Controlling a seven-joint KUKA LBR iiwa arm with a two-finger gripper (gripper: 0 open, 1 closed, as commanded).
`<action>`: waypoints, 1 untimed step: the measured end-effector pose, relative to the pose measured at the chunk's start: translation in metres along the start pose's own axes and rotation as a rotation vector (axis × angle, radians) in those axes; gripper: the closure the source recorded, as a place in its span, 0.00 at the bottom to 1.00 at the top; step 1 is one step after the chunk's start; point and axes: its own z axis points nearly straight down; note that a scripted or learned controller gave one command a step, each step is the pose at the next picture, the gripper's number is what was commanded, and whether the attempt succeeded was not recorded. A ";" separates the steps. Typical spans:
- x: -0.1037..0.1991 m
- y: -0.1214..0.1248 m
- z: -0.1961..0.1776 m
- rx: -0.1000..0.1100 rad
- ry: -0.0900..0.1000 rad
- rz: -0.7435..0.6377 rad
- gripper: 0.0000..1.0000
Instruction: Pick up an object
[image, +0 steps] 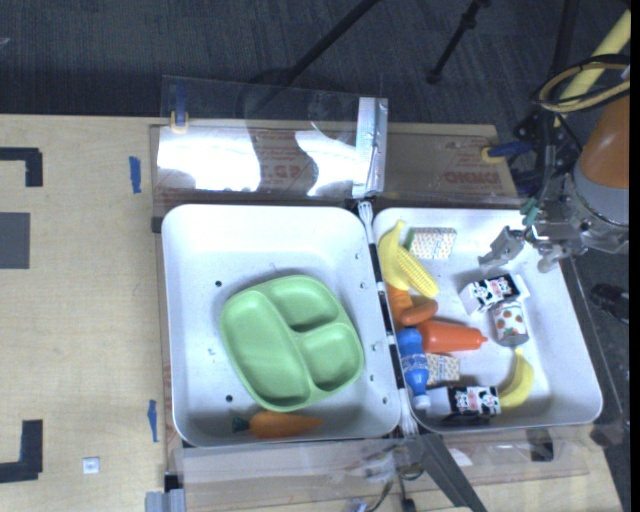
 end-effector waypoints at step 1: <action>-0.029 -0.002 0.101 -0.002 -0.001 -0.117 0.00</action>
